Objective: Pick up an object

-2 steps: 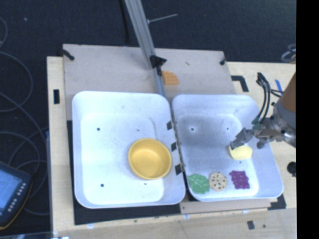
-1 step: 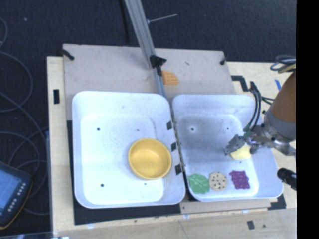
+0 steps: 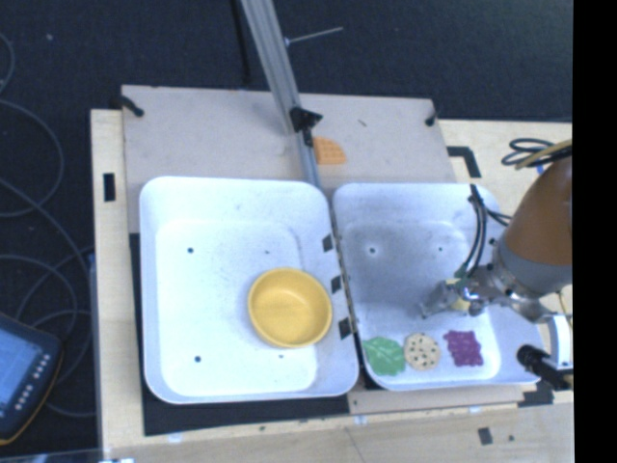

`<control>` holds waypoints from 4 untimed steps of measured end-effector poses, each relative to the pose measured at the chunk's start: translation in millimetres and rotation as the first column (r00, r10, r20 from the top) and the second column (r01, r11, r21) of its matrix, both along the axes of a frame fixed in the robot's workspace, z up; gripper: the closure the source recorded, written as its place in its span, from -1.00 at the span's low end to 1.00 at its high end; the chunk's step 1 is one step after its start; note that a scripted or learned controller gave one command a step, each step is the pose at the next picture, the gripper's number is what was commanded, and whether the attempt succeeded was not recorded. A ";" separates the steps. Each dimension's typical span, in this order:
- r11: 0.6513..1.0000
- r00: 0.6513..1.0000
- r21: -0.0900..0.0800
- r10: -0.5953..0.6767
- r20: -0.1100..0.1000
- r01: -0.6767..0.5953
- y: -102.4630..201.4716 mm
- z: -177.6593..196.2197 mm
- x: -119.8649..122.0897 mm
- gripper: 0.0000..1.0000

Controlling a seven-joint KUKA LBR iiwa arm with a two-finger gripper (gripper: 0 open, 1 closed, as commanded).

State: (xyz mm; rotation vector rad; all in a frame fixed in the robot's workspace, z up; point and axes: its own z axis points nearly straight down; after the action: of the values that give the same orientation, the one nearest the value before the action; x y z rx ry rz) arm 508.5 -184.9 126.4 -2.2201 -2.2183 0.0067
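My gripper (image 3: pixel 445 300) is low inside the right bin (image 3: pixel 405 210), near its right half, and it points toward the left of the camera view. From this view I cannot tell its state, because it is small and partly blurred against the grey floor of the bin. Nothing is visible in it. Just in front of it, along the near wall of the same bin, three small objects lie in a row: a green leaf-shaped piece (image 3: pixel 384 354) at the left, a round cookie with dark spots (image 3: pixel 420 351) in the middle, and a purple bunch-shaped piece (image 3: pixel 464 347) at the right. They are close to each other but apart from my gripper. Behind the gripper my wrist carries the orange band (image 3: pixel 545 215) and black cables. In the left bin (image 3: pixel 193 210) a yellow bowl (image 3: pixel 289 307) stands upright, near the wall between both bins.
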 end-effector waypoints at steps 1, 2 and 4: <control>1.000 1.000 0.000 -0.005 0.010 0.005 -0.3 14.4 2.9 1.00; 1.000 1.000 -0.002 0.005 0.014 -0.005 0.6 78.6 4.6 1.00; 1.000 1.000 0.001 0.009 0.009 -0.009 45.8 129.6 22.6 1.00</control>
State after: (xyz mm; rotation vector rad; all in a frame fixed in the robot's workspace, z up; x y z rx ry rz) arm 531.1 -139.1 256.0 -2.2136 -2.2322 -0.0044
